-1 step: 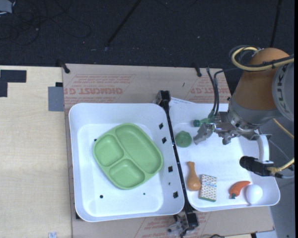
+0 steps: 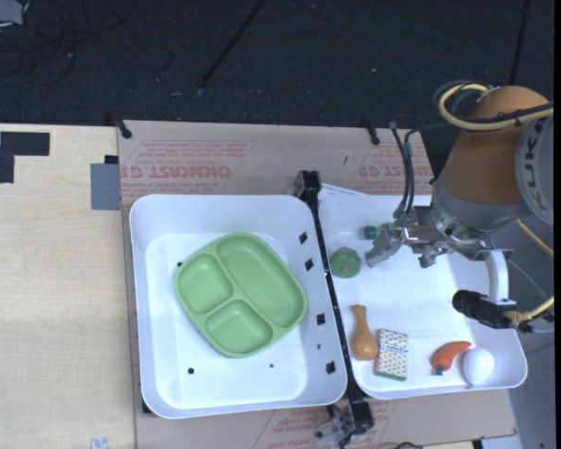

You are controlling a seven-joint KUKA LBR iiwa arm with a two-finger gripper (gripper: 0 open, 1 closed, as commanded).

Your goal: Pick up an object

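Gripper above the right bin

Grey two-finger gripper (image 2: 385, 247) hangs over the right shallow white bin (image 2: 505, 374); how far it is open I cannot tell. Just below it lies a tan gourd-shaped toy (image 2: 362, 335), long axis running up-down, narrow neck pointing toward the gripper.

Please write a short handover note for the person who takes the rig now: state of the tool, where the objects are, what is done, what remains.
Tool: low over the right bin, near its upper left; finger state unclear, nothing seen held.
Right bin: green round object just left of the tool; orange pear-shaped toy, patterned block, red-orange carrot-like toy and white egg along the near side.
Left bin: green divided plate.
Done: no pick visible.
Left: grasp and lift one object.
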